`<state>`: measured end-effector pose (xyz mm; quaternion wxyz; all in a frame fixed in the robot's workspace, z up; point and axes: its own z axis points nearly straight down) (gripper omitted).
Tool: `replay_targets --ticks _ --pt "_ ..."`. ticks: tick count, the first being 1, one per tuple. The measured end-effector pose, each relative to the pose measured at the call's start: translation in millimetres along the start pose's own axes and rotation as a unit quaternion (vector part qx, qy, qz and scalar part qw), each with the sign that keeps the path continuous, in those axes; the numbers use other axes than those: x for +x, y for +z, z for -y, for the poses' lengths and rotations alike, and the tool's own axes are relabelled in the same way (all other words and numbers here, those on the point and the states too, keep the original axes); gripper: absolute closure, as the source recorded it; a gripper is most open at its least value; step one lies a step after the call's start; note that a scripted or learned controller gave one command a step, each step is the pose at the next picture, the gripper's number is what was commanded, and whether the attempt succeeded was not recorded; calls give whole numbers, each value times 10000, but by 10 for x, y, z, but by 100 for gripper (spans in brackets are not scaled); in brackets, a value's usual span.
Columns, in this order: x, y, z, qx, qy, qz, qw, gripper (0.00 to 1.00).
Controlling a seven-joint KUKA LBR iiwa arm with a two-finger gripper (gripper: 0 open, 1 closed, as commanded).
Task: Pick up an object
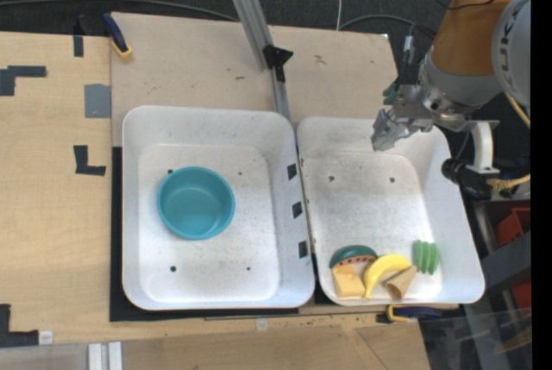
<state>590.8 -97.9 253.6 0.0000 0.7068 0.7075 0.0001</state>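
Toys sit bunched in the near corner of the right bin point(448, 187), and any one of them could serve as the object to pick up. Nothing has been lifted yet, as far as this view shows: the whole job of reaching down, closing on a piece and raising it is left to do.

The pile is small and tightly packed. A yellow banana point(385, 269) curves through the middle, touching a tan block point(348, 283) on its left and a tan cone point(402, 279) on its right. Behind the block lies a dark teal, dome-shaped piece point(353, 255), partly hidden. A green ribbed piece point(425, 256) stands just beside the banana, nearest the bin's right wall. They look like light plastic play food (smooth and probably slippery), and the crowding suggests that a grab at one may nudge the others.

The gripper point(385, 134) hangs over the far end of the same bin, well apart from the pile and close to the far rim. Whether its fingers are spread or closed I cannot tell from this angle; nothing is visible between them. The arm point(479, 23), grey with an orange band, comes in from the right.

In the left bin point(138, 187) a teal bowl point(196, 202) sits alone, upright, well apart from everything else.
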Motion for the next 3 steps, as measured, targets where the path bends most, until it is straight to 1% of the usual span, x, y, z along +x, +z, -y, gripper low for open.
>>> replay_targets --ticks 1,2,3 --pt "520 -48 86 5 -27 -10 10000 100" --pt "1052 107 291 25 -26 -7 10000 100" --pt "1594 232 357 21 -29 -4 10000 100"
